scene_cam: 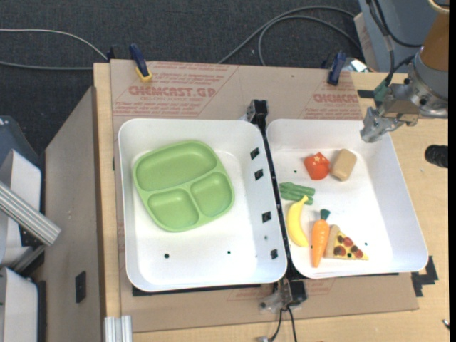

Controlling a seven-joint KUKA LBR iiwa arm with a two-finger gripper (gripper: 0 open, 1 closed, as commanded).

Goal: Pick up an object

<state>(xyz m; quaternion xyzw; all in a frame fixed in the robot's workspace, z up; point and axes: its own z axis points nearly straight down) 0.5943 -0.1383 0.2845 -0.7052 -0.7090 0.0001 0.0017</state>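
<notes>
Hovering above the far right corner of the right bin (pixel 399 191), the tool (pixel 370 131) hangs from the grey arm (pixel 427 84), which comes in from the right edge of the view; whether it is open or closed I cannot tell at this size, and nothing shows in its grip. Its tip sits over the bin's upper rim, apart from all the toy food below.

Nearest to it in the right bin are a tan bread-like piece (pixel 344 164) and, just beside that on the left, a red pepper or tomato toy (pixel 317 166). Lower and further left lies a green bean pod (pixel 296 190) near the bin's left wall, with a yellow banana (pixel 296 222) directly below it, the banana's stem end touching or nearly touching the pod. An orange carrot (pixel 320 241) with a green top lies just right of the banana, and a pizza slice (pixel 347 248) rests against the carrot's right side near the bin's front edge.

The left bin (pixel 142 262) holds a green divided plate (pixel 184 185) with three compartments, lying flat towards the bin's far left part.

Both bins sit side by side on a brown board (pixel 178 87) on the tabletop, held at its far edge by a yellow and blue clamp (pixel 140 63) and a blue clamp (pixel 335 68)
</notes>
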